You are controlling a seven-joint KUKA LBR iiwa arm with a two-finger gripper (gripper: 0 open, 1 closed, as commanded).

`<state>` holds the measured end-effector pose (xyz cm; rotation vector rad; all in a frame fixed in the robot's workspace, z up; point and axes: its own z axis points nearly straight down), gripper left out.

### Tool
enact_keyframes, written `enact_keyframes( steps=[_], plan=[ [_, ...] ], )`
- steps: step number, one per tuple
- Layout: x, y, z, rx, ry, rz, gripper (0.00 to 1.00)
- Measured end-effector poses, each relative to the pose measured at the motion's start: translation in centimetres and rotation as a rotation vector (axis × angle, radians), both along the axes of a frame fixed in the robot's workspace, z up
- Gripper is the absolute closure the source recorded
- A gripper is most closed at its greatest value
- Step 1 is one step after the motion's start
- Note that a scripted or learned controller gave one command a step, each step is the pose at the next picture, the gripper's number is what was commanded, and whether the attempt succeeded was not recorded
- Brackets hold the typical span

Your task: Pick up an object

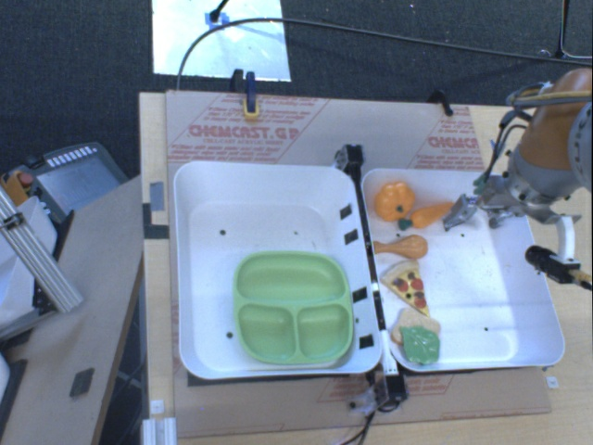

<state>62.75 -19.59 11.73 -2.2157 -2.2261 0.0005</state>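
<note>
Camera view — pincer (460,215) just right of carrot (429,216), perhaps touching, grip unclear.

Bright, even overhead light washes out the two shallow white plastic bins (278,202), leaving only faint soft shadows. A reflective silver sheet (220,26) beyond the worktop glares. The picture is slightly soft and grainy, with small details smeared.

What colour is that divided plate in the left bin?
Light green. The divided plate shows clearly in the camera view, lying in the left bin.
</note>
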Motion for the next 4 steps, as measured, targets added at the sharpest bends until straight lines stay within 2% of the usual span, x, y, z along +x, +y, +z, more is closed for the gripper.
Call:
enact_keyframes(
  steps=[1, 3, 4],
  plan=[
    [0.2, -0.1, 1.4, -0.002, -0.007, 0.002, 1.00],
    [-0.6, 0.7, 11.7, -0.002, -0.007, 0.001, 1.00],
    [-0.5, 0.7, 14.4, -0.002, -0.006, 0.001, 1.00]
  ],
)
